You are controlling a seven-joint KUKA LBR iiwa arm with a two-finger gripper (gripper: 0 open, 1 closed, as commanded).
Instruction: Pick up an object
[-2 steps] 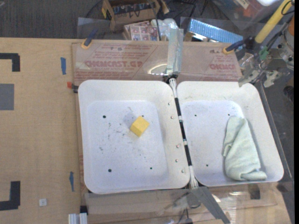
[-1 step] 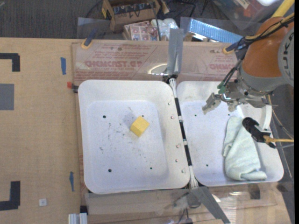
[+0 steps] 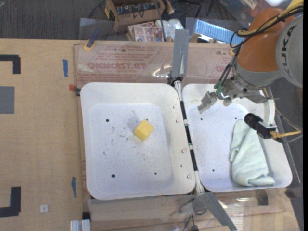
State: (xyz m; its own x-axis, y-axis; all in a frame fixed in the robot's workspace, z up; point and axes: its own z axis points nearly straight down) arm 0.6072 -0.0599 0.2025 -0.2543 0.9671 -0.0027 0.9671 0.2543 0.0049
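A small yellow block (image 3: 143, 130) lies near the middle of the left bin (image 3: 96, 177). A pale crumpled cloth (image 3: 248, 155) rests along the right side of the right bin (image 3: 211, 167). My gripper (image 3: 210, 100) hangs over the upper left part of the right bin, above bare floor, to the upper left of the cloth and well right of the yellow block. Nothing shows in its grasp. The grey arm with its orange band (image 3: 260, 42) reaches in from the upper right.
A raised divider (image 3: 185, 129) runs between the two bins. A cardboard panel (image 3: 125, 66) stands behind them, with clutter beyond. A black part with a yellow cable (image 3: 260, 126) juts out by the cloth's top.
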